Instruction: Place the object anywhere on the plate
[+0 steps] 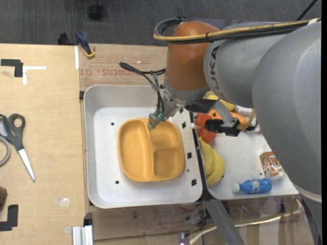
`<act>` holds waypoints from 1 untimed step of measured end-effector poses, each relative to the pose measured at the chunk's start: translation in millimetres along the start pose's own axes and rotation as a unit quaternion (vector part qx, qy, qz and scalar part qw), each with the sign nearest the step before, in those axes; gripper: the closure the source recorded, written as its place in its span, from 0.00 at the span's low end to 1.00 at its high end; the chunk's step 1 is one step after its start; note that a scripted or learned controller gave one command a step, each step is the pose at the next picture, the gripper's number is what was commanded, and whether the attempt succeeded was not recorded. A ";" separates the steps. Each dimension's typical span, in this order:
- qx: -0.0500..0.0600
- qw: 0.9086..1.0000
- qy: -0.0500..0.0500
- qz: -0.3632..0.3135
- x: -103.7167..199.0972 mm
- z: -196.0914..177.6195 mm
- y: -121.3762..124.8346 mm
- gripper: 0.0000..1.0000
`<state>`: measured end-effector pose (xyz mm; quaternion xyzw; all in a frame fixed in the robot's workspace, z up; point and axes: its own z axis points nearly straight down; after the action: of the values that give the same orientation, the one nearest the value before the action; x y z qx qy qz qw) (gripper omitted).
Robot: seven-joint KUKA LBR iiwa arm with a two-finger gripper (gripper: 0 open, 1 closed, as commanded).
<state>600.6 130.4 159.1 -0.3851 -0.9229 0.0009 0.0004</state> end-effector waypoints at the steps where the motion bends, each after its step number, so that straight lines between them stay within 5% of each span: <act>1: 0.000 1.000 0.000 0.029 98.9 -102.5 4.6 1.00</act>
<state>534.5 204.1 261.5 -0.4119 -0.9112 0.0009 -0.0001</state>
